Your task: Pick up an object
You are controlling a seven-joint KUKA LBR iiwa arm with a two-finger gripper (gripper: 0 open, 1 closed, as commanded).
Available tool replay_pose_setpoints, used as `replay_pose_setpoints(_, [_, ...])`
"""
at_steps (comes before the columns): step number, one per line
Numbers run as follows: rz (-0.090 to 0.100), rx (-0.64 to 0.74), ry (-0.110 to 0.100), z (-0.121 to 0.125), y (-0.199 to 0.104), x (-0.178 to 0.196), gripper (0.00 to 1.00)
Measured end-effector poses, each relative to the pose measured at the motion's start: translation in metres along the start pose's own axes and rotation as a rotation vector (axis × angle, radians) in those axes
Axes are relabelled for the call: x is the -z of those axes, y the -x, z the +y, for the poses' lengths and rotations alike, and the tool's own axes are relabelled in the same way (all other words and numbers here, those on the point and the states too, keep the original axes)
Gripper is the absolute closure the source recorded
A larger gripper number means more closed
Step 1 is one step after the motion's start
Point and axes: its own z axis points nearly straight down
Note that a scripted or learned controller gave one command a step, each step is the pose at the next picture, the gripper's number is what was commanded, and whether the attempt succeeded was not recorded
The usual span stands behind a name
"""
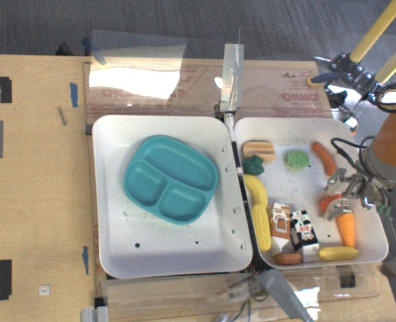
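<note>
Reaches in from the right, down over the right-hand side of the right bin, with the gripper low near that bin's outer wall. Cannot tell whether open or closed (metal parts and cables crowd the spot). Just beside and below the gripper, toward the near edge: a small red piece, touching or nearly touching it, though not clearly gripped. Just below that, an orange carrot, pointing toward the near wall. Nearby, along the near edge, a yellow piece and a brown-red sausage. Farther left, two small cartons, a corn cob and a banana by the dividing wall. Toward the far wall, a red sausage and a green round piece. In the left bin, well apart from the gripper, a teal divided plate.
</note>
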Motion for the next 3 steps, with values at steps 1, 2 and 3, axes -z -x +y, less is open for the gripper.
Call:
replay_pose_setpoints(1, [0.001, 0.0, -0.001, 0.0, -0.001, -0.001, 0.0])
replay_pose_setpoints(2, [-0.013, 0.001, -0.002, 0.001, 0.004, 0.012, 1.0])
replay_pose_setpoints(3, [-0.011, 0.196, 0.002, -0.007, -0.048, 0.002, 1.0])
